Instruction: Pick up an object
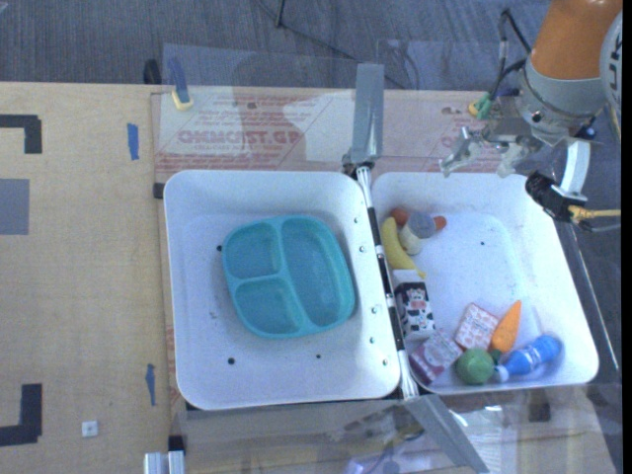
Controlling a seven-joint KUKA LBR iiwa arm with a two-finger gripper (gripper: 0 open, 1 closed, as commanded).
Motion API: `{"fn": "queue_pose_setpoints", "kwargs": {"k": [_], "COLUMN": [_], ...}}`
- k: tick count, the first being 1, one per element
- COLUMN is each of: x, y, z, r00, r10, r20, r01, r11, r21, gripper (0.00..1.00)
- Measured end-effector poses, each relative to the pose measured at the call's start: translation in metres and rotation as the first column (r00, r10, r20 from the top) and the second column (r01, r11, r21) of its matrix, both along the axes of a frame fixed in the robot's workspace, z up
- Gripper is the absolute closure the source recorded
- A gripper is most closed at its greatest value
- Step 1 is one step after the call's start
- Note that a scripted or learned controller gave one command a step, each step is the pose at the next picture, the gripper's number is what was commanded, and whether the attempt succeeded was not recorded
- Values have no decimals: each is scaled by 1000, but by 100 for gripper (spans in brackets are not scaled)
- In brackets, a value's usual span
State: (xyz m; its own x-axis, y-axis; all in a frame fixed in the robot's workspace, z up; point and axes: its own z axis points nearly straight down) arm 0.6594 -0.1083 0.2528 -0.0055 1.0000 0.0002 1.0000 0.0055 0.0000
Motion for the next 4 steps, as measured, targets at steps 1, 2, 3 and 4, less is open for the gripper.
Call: {"fn": "queue_pose_setpoints", "kwargs": {"k": [1,2,3,4], "x": [8,9,10,8], "y": [5,-1,-2,46], "z": [-150,-165,-153,-37], "r00": [996,969,969,983], "r10": [91,249,249,182], "r20": [1,2,5,3], "r01": [-91,-249,-249,-182], "r11": [996,969,969,983], "r21": [0,0,-3,-2], "gripper": [0,0,100,100]}}
